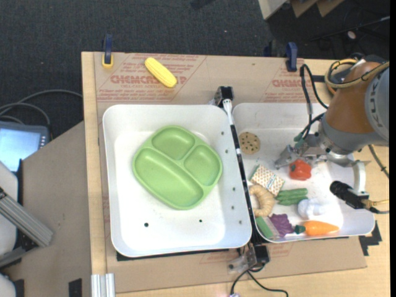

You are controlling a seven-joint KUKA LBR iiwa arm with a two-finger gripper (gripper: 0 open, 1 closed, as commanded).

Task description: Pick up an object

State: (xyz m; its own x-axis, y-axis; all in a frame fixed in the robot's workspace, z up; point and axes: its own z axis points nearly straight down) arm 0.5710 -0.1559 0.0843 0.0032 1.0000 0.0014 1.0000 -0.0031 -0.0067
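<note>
The red toy fruit lies in the right bin, toward the middle of its floor and a little to the bin's right half. The gripper sits directly over its upper edge, so close that the two overlap in the camera view; from this angle I cannot tell whether the gripper is apart, together, or clamped on the toy, nor whether the toy is off the bin floor. The grey arm comes in from the right, bending down over the right bin's far corner.

Around the red toy, in the same bin, are several other play foods. A patterned square cracker lies just to its left, tilted like a diamond. A green pea pod lies just below the toy, nearer the camera. A tan pretzel ring rests against the bin's left wall, touching the cracker's lower corner. A round brown cookie lies apart near the far left of the bin. Along the near wall are a bunch of purple grapes, an orange carrot lying on its side, and a small white-and-blue item too blurred to name.

The left bin holds a green divided plate, set near its centre. On the bench beyond the left bin, a yellow corn cob lies outside both bins.
</note>
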